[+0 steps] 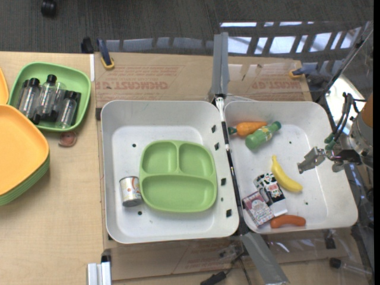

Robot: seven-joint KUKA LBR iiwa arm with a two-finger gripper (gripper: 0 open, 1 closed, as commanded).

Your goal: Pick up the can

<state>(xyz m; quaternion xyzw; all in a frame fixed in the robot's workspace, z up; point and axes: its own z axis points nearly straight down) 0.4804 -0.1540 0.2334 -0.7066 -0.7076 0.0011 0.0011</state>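
Observation:
The can point(129, 191) is small and silver with a printed label. It lies in the left bin point(113, 135), touching the left edge of a green divided plate point(178, 177). My gripper point(323, 157) hangs over the right part of the right bin point(314, 123), far from the can. Its fingers are spread open with nothing between them. The grey arm enters from the right edge of the view.
The right bin holds a carrot point(248, 127), a green bottle point(262, 135), a banana point(285, 175), a cow-print carton point(270, 188), a pink packet point(256, 206) and a red pepper point(288, 221). On the table to the left are a green tray of bottles point(50, 97) and stacked orange plates point(21, 153).

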